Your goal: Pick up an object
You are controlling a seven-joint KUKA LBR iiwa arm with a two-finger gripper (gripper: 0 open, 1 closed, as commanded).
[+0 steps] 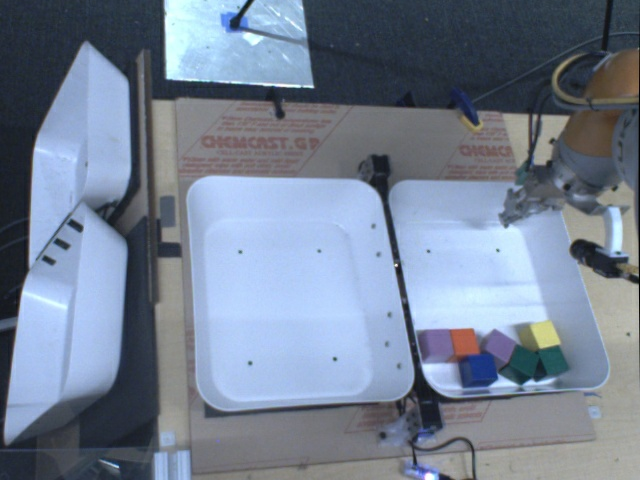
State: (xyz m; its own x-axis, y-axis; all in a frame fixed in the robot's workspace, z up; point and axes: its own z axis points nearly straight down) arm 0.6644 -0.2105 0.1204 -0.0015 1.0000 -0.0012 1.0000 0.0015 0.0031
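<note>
Several small blocks lie clustered along the near edge of the right bin [560,268]: a purple block [436,344], an orange block [464,342], a blue block [479,369], a second purple block [498,346], a green block [522,365] and a yellow block [544,334]. My gripper [517,206] hangs over the far right corner of that bin, well away from the blocks. Nothing shows between its fingers.
The left bin [215,208] sits beside the right one on a cardboard sheet. Two stacked white bins [75,238] lean at the far left. A shiny metal plate [238,28] lies beyond the bins at the back.
</note>
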